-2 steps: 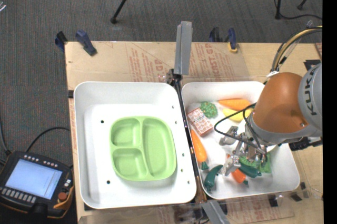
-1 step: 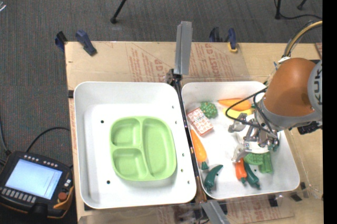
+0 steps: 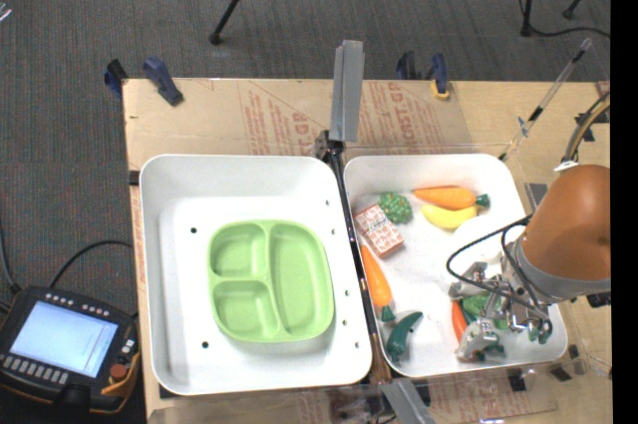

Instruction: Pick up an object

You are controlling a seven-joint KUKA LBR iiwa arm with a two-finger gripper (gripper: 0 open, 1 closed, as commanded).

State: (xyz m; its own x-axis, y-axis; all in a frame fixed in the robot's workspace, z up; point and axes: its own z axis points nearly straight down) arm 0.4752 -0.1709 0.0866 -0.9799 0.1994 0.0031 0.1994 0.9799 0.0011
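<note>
Arm's orange band [image 3: 570, 224] sits over the right bin's [image 3: 498, 168] near right corner, gripper [image 3: 495, 320] pointed down into it w/ black cables looping round the wrist. Metal parts of the gripper crowd together over a small red-orange piece [image 3: 458, 319] & some green bits, too cluttered to read — can't tell if it's released, clenched or grasping anything. Rest of right bin: carrot [image 3: 451, 198] at the far side, its green end pointing right, banana [image 3: 447, 216] just beside it on the near side, broccoli [image 3: 396, 207] to their left, red box [image 3: 379, 229] touching the broccoli's near side. A 2nd carrot [image 3: 376, 279] lies along the bin's left wall, dark green piece [image 3: 403, 332] near its lower tip. Left bin [image 3: 159, 212] holds a green divided plate [image 3: 270, 281], 3 compartments, about centre. Pendant [image 3: 66, 344] w/ lit screen on the floor at lower left, well apart from the bins
</note>
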